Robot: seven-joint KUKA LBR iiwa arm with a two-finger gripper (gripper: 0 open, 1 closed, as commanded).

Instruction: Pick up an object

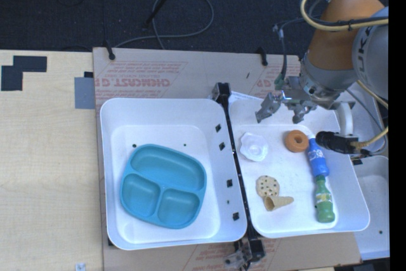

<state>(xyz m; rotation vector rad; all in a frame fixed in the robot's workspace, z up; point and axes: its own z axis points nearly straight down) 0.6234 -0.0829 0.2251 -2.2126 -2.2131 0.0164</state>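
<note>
Nearest the camera, along the front of the right-hand shallow white bin (355,222), lay a tan ice-cream cone toy with a speckled cookie-like top (271,192), and to its right a green plastic bottle (324,198) lying lengthwise, touching end to end with a blue plastic bottle (317,158) just behind it. The left-hand shallow white bin (158,111) held a blue three-compartment plastic tray (163,185), set at a slight angle and well apart from everything in the other bin. A black divider strip (229,162) ran between the two bins.

Farther back in the right bin, a small white crumpled cup-like piece (254,148) sat near the divider, and a brown ring-shaped doughnut toy (296,141) lay between it and the blue bottle, just beside the bottle's top end. A black cylindrical part (336,141) reached in from the right edge, close to the blue bottle.

Beyond these, over the bin's far rim, hung the metal two-finger gripper (287,108) under the arm's orange band (346,22). Its two fingers stood spread apart with nothing between them. The doughnut lay nearest to it, just in front of and slightly right of the fingertips, not touching; the white piece sat in front and to the left, and the bottles and cone farther forward.
</note>
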